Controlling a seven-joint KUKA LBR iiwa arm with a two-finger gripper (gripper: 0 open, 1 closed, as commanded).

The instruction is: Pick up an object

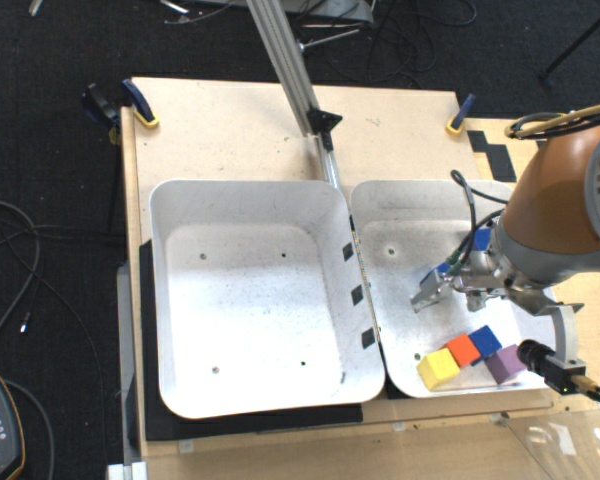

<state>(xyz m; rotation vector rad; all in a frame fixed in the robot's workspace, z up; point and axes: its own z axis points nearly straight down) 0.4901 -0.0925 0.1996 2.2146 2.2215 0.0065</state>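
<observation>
The arm comes in from three o'clock and hangs over the right bin (400,208), with the tool (432,290) near that bin's middle, above its bare floor. Whether the tool is released or clenched I cannot tell; nothing is visibly held in it.

The candidates for picking lie in a tight cluster toward five o'clock from the tool, by the bin's near wall: a yellow block (439,368), an orange block (465,350) touching it, a blue block (485,340) just behind the orange one, and a purple block (505,364) at the cluster's three o'clock end. The left bin (180,218) sits at nine o'clock on the surface (230,133).

In my judgement the step in hand is the approach: no object is taken yet. The next move calls for shifting toward five o'clock over one block, probably the yellow one at the open end, then descending cleanly. The crowding could make the tool nudge neighbours.
</observation>
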